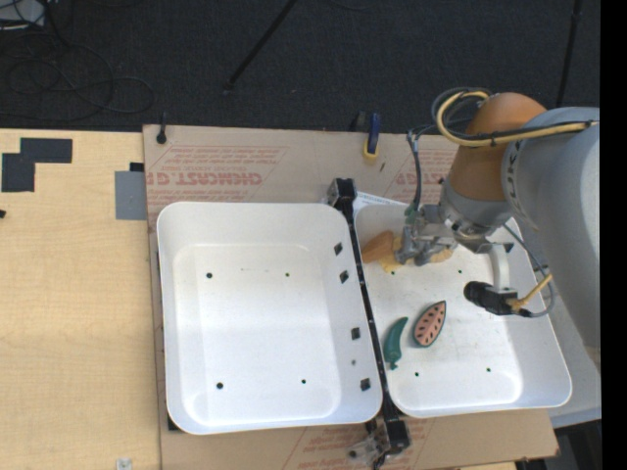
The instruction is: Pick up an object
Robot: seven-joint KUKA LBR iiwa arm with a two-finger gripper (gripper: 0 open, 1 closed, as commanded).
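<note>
Camera view: my gripper point(419, 248) sits low over the tan piece point(380, 250) in the right bin point(549, 380).
Whether my jaws are wide or narrow I cannot tell; it looks light, stiff, best pinched across its narrow middle.

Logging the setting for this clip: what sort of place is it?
Likely a robotics lab bench: a grey arm reaching over two white bins, clamped cardboard backing, and loose cables on dark carpet.

Bins point(255, 399): smooth glossy white plastic. Worktop point(69, 302): matt light wood grain. Printed brown cardboard sheet point(245, 169) is laid beneath.
</note>
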